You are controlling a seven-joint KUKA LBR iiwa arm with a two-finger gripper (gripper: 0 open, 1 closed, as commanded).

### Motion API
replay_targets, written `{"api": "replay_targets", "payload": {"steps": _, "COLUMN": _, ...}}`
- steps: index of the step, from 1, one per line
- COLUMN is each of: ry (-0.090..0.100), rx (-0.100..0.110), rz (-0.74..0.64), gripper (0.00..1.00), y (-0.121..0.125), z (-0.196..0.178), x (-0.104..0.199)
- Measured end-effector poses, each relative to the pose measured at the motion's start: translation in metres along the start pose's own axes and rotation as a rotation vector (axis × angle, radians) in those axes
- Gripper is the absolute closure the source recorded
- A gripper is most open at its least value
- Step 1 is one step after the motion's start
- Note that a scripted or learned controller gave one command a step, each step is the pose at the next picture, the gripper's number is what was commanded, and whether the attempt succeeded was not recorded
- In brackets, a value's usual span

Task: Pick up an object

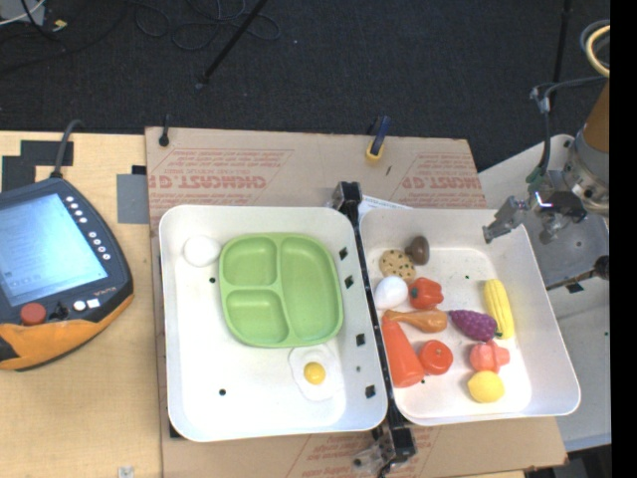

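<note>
Two bins side by side
Plate [280, 290] in the left bin [189, 386]; egg [315, 373] before the plate; food in the right bin [547, 361]

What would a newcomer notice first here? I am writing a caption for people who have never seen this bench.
The bright green three-compartment plastic plate stands out in the left white bin, with a toy fried egg just below it. The right white bin holds a colourful cluster of toy foods, among them a yellow corn cob and an orange carrot.

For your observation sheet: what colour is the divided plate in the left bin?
Light green; the divided plate shows plainly in the camera view.
</note>
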State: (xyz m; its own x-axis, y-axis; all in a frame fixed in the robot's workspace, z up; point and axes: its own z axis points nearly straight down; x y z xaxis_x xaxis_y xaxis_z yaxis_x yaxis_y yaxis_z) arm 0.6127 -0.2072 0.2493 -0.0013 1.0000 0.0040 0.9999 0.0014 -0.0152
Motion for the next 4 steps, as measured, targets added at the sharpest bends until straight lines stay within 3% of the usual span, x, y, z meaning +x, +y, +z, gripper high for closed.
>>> {"api": "replay_targets", "payload": {"steps": 1, "ry": -0.002, "rx": -0.009, "rz": -0.001, "gripper": 0.00, "y": 0.002, "z": -0.006, "x": 0.000}}
{"api": "replay_targets", "payload": {"steps": 4, "ry": -0.002, "rx": -0.008, "rz": -0.006, "gripper": 0.00, "y": 0.008, "z": 0.167, "x": 0.010}}
